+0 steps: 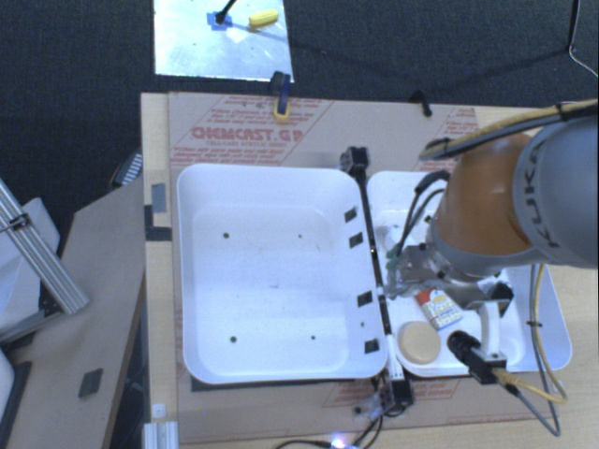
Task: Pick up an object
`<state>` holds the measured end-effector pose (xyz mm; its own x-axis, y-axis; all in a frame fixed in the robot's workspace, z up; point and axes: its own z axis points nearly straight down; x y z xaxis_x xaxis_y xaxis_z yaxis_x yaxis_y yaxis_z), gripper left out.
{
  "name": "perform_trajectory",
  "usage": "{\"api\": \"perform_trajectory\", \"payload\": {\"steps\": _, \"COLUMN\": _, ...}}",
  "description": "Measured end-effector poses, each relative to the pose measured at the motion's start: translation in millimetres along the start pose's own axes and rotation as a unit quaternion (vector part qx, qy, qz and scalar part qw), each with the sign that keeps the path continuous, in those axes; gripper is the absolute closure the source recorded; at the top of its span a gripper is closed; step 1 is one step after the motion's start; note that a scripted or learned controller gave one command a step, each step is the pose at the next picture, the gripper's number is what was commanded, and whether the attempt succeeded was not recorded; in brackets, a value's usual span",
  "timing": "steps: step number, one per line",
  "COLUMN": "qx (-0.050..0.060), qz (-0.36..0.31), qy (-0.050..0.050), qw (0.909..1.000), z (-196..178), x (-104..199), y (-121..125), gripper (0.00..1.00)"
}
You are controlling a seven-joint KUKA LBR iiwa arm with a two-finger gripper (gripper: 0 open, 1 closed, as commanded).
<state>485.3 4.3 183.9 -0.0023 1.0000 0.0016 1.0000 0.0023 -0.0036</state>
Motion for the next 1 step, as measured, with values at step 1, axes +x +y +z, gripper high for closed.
{"api": "perform_trajectory", "payload": {"steps": 1, "qx": -0.006, "qz": -0.004, "qy": 0.000, "qw": 1.0000, "z": -1.3, "x": 47.3, "y": 78.4, "gripper": 1.00}}
